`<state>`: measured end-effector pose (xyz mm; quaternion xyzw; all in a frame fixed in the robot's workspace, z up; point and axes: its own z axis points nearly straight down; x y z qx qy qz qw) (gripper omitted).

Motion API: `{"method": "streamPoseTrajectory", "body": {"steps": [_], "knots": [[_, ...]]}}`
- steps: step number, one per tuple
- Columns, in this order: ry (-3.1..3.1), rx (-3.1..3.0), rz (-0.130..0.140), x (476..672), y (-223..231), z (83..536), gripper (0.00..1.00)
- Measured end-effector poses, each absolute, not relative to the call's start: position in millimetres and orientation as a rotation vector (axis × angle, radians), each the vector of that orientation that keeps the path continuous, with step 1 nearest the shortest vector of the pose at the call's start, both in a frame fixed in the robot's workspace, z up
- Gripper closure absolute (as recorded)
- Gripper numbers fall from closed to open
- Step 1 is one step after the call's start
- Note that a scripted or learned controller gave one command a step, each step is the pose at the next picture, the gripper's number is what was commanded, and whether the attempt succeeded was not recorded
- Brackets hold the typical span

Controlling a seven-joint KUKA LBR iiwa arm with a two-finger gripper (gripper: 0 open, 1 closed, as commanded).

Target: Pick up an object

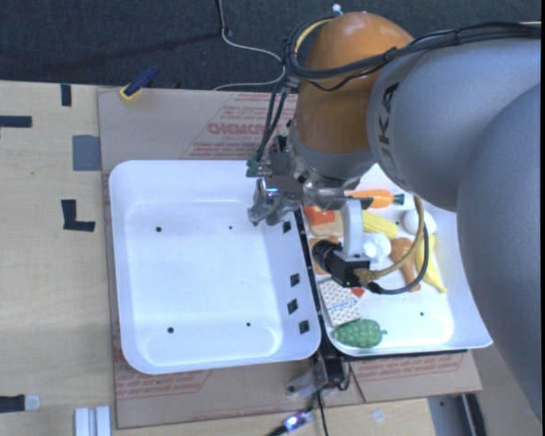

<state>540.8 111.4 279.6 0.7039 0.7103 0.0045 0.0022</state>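
The objects lie together in the right-hand bin [440,332]: a green knobbly piece [359,333] at the near edge, just beside a checkered card [341,310]. Farther back are a yellow banana shape [431,267], a white egg [409,218] and an orange carrot shape [374,193]. The end effector [271,196] hangs over the far right corner of the left-hand bin [200,280], close to the divide. From here I cannot tell whether it is open or closed. Both bins sit on cardboard [163,125] on the surface [36,271].
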Motion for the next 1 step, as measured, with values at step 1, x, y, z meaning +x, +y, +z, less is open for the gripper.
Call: {"method": "streamPoseTrajectory", "body": {"steps": [1], "knots": [[2.238,2.211,-0.003,525.7,215.0,266.9,1.00]]}}
